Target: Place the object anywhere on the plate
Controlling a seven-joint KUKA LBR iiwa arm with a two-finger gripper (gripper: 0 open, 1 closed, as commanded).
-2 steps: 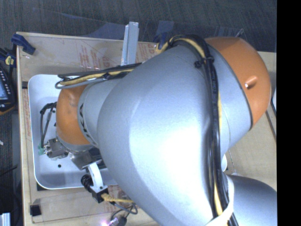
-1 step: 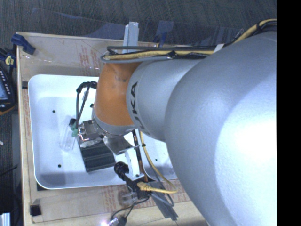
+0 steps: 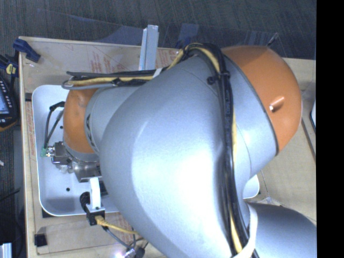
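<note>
Covering most of the view: grey arm (image 3: 183, 160), leaning in from right across the bench (image 3: 102, 58), orange band (image 3: 269, 101) showing up top, black and yellow cables (image 3: 226, 117) running along it. Sitting underneath at left: white bin (image 3: 43, 144), partly hidden. Hanging low over that bin: wrist with gripper (image 3: 72, 163), blocked by arm, open or closed impossible to tell. Not making out plate or object, both hidden.
</note>
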